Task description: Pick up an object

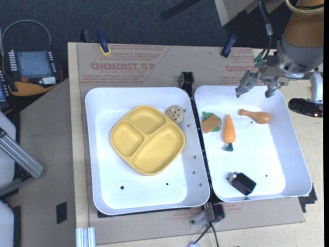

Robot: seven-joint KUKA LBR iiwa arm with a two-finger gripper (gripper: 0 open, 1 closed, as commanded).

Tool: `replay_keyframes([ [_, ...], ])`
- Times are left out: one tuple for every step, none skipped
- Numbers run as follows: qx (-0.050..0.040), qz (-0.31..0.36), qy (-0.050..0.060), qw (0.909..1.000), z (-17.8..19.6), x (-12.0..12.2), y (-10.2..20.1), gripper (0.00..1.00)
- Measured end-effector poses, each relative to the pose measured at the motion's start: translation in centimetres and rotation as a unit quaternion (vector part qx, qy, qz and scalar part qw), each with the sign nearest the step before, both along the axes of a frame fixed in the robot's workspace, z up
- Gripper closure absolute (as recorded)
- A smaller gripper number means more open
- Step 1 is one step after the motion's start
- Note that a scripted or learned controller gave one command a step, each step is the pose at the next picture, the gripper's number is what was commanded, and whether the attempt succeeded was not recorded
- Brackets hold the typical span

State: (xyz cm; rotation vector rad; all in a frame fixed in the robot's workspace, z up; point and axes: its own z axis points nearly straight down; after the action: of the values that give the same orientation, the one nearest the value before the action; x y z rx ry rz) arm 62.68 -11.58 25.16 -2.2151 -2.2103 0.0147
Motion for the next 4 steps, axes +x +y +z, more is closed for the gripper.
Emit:
replay_keyframes([
  [-0.0008, 0.001, -0.007, 1.0, 0.8, 0.2, 0.0, 0.0],
  [-0.0006, 0.001, -0.005, 1.0, -5.4, 0.4, 0.3, 0.0],
  [-0.0006, 0.001, -0.005, 1.0, -9.6, 0.4, 0.5, 0.0],
  [-0.0007, 0.001, -0.007, 1.0, -15.5, 0.5, 1.3, 0.0],
])
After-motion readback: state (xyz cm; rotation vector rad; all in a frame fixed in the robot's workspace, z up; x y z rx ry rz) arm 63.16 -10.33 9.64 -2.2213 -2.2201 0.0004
